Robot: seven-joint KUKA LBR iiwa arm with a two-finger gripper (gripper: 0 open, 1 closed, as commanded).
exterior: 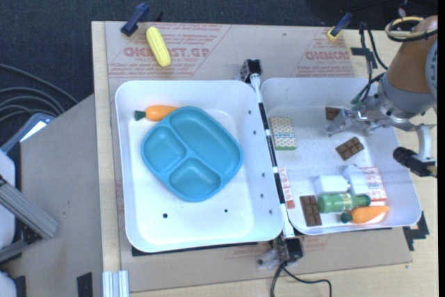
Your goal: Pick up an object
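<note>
— Gripper (345, 123) position first: I have it low over the far half of the right bin (306, 90), the arm (410, 73) coming in over that bin's right rim. What do you want to know?

— Which thing is it nearest?

— A small brown block (332, 113) by the far side of the bin, just beside the fingertips on their left, maybe touching. I can't tell whether it sits between them. A second brown piece, a ridged chocolate bar (350, 147), lies just toward the near edge from the gripper, tilted, its long axis running diagonally across the bin floor.

— Are the fingers spread or pressed together?

— I can't tell. From this slant they read as a grey tangle with the wrist body over them, so I won't call it.

— Anything else within reach?

— Well apart from the gripper, along the near edge of the right bin: a green bottle (341, 202) lying on its side, long axis parallel to that edge, an orange carrot (368, 215) touching it toward the near right corner, and a white carton (367, 181) behind them. A checked packet (283, 133) sits by the bin's left wall.

— And the left bin (132, 149)?

— A blue divided plate (192, 153) and another carrot (157, 113) by the far left corner. I judge those too far to matter for the coming move.
</note>
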